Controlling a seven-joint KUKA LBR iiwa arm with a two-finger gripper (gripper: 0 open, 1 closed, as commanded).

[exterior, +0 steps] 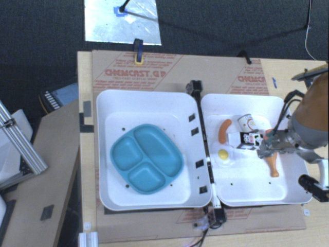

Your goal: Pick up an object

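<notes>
The right bin (257, 192) holds several small items. An orange sausage-shaped piece (224, 130) lies near its left wall, and a yellow and white egg-like piece (223, 155) sits just below it. A small can (247, 122) and a black and white box (249, 138) lie in the middle. An orange, carrot-like piece (273, 164) lies toward the right. My gripper (267, 148) hangs low over the upper end of that orange piece, right of the box. The arm hides the bin's right wall.
The left bin (110, 107) carries a blue divided plate (147, 157). A black divider (201, 138) runs between the bins. Both bins rest on a cardboard sheet (154, 71). A metal plate (122, 14) lies beyond the bench.
</notes>
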